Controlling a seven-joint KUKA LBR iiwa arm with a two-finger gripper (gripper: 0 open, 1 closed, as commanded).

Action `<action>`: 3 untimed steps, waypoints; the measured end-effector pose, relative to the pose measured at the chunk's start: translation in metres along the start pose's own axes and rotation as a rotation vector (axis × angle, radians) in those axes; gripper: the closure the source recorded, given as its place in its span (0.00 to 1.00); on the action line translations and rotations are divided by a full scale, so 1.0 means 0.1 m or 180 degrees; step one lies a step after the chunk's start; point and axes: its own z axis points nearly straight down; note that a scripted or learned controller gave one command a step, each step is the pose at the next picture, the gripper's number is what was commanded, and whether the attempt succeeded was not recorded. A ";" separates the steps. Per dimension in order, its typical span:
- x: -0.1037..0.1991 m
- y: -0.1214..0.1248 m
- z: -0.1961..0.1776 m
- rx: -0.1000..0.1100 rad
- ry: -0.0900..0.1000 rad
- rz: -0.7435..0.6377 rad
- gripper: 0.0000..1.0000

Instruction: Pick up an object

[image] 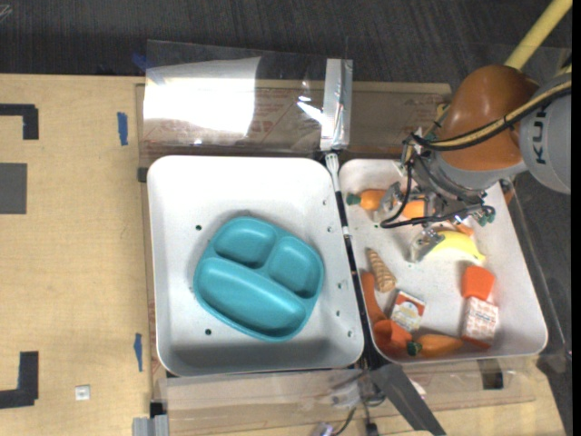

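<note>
Camera view looks down on the worktop (73, 243) with the two white bins side by side. The left bin (172, 189) has a teal divided plate (259, 277) sitting in it, tilted a bit off square. The right bin (526, 316) is where all the clutter is: a yellow banana-looking toy (458, 246), an ice cream cone (380, 271) lying near the divider, a little orange-and-white carton (407, 312), another red-and-white box (480, 319) with an orange block (477, 282) just above it, a carrot (438, 343) along the near edge, and something orange (371, 200) up toward the far corner.

The arm comes in from the right, and the gripper (427, 234) hangs low over the far half of the right bin, right next to the banana toy. Honestly can't tell how the gripper is set, there's a mess of cables and metal bits in the way, and I can't see anything clearly in its grasp.

My read is it's at the reaching-down stage, lining up on a pick, probably the banana or the orange thing beside it. Nothing looks lifted yet. The next move needs it to settle squarely over one item and get a clean hold without nudging the neighbours, since stuff is packed pretty close there.
</note>
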 end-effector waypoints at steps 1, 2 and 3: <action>0.06 -0.80 0.02 -0.0023 0.0026 -0.0638 0.00; 0.01 -0.82 -0.14 0.0010 -0.0031 -0.0623 1.00; 0.02 -0.81 -0.12 0.0000 -0.0022 -0.0624 0.00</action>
